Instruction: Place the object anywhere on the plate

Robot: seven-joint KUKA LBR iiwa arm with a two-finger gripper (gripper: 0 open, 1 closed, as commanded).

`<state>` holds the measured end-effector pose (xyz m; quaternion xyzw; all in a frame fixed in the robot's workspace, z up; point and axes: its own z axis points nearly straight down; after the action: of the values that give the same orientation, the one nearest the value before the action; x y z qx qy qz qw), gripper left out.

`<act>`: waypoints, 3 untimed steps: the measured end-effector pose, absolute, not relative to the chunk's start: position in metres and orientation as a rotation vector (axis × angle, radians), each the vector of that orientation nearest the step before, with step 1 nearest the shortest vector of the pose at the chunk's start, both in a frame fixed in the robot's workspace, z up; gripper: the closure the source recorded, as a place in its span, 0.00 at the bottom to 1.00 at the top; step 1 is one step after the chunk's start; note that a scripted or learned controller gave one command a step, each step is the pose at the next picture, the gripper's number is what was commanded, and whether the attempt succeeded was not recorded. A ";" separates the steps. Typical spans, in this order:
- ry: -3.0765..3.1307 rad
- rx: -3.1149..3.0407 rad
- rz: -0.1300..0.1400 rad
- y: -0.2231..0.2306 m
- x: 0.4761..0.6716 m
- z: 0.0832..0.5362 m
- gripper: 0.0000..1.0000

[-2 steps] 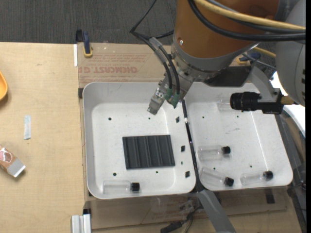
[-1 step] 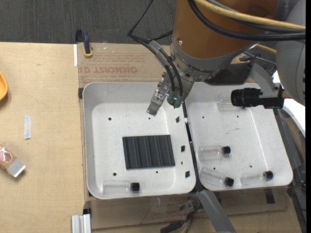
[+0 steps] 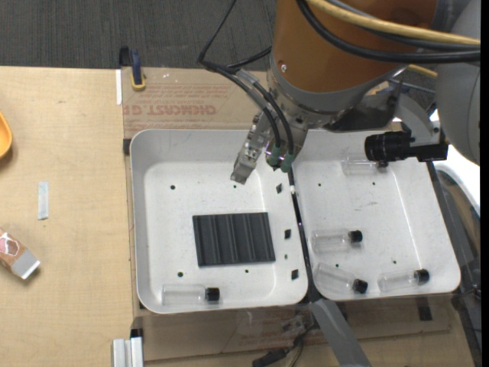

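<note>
Claw (image 3: 243,168) over left white bin (image 3: 153,205), state unclear. Step: approach/transport. Next: descend onto dark ribbed rectangular plate (image 3: 233,238), w/ object.

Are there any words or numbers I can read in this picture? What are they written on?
"CHEMCAST" with "GE" before it, in red letters, upside down and mirrored on the cardboard behind the left bin.
A smaller red line under it: too blurred to read.
The wrapper on the bench at left has a print, too small to read.
I can read nothing else.
</note>
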<state>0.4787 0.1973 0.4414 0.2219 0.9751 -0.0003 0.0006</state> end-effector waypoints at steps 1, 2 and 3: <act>3.090 0.562 -0.001 0.195 0.479 0.441 1.00; 3.113 0.407 0.001 0.213 0.479 0.442 1.00; 3.128 0.268 0.001 0.227 0.479 0.442 1.00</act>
<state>0.4792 0.2270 0.4417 0.0853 0.9964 0.0003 0.0012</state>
